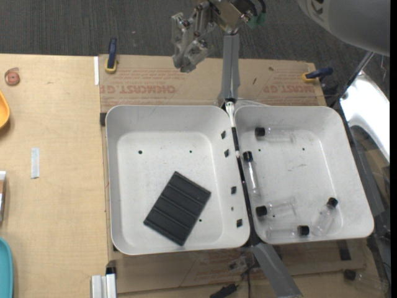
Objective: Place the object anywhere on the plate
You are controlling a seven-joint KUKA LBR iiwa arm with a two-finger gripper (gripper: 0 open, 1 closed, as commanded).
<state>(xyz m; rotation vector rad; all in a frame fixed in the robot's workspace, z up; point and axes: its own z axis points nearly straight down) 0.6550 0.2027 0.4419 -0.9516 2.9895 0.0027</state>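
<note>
Raised high beyond the far edge of the bench, the gripper (193, 45) hangs above the cardboard sheet (211, 79) behind the two bins. I cannot tell its state, since at this slant the metal parts blur together, and nothing can be seen clasped in it.

A dark, ribbed, flat rectangular plate (178, 207) lies at an angle on the floor of the left bin (115, 166), toward its near edge. By my judgement this is where the object should go.

Several clear vials with black caps lie scattered in the right bin (347, 166): one (249, 169) lies along the left wall beside the divider, one (273, 133) is toward the far left corner, and others (279, 211) sit along the near edge. Their transparent bodies almost vanish against the white plastic, so their exact outlines and count are hard to fix. One of these is probably the object to move, though which cannot be told. Part of the grey arm (353, 5) is cut off at the upper right corner.
</note>
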